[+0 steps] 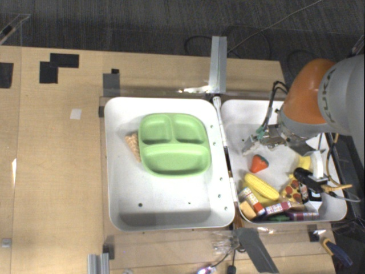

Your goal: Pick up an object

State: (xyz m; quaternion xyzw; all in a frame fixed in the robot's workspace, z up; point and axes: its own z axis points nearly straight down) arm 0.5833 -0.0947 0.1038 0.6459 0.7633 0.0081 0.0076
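My gripper (258,140) hangs low over the back half of the right bin (239,116), under the grey arm with its orange band (305,99). Just below it on the bin floor lies a small red strawberry-like toy (259,164), a short gap away. Nothing shows in the gripper's grasp. A yellow banana-like toy (262,188) lies further toward the front. A heap of small items (285,207) fills the front right corner, among them a brown bottle, dark markers and a pizza-slice toy (292,192).
The left bin (122,170) holds a green divided plate (173,143) with a tan waffle-like piece (132,145) poking out from under its left edge. A metal divider post (218,61) stands between the bins at the back. Cables run along the right bin's right side.
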